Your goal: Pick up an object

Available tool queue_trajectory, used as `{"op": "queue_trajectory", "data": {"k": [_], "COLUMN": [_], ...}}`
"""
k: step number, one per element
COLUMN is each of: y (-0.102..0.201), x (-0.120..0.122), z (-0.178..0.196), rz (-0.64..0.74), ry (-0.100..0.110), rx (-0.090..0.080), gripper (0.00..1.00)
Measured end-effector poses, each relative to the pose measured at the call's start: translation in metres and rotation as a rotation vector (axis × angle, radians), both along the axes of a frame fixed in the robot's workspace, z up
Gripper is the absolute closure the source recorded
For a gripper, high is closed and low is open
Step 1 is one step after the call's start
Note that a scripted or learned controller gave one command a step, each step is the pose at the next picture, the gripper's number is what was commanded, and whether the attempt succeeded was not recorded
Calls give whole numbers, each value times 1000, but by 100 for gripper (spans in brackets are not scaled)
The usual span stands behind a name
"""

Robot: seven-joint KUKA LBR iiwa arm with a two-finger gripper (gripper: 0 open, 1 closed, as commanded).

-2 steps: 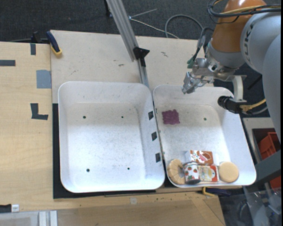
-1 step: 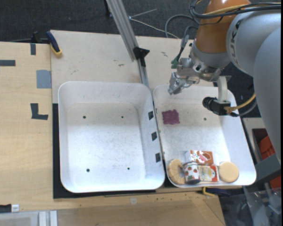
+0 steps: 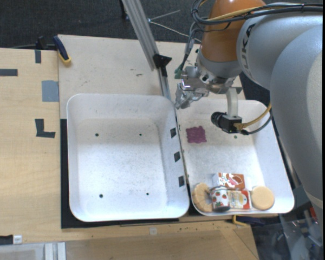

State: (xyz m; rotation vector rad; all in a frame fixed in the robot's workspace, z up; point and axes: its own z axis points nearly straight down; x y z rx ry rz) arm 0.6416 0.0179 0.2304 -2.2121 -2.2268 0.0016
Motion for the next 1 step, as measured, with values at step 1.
{"op": "queue_trajectory", "data": {"k": [1], "y": [53], "x": [-19], "z": [-8], "rz": [0], "ry": [1], "rx": [0], "gripper": [100]}}
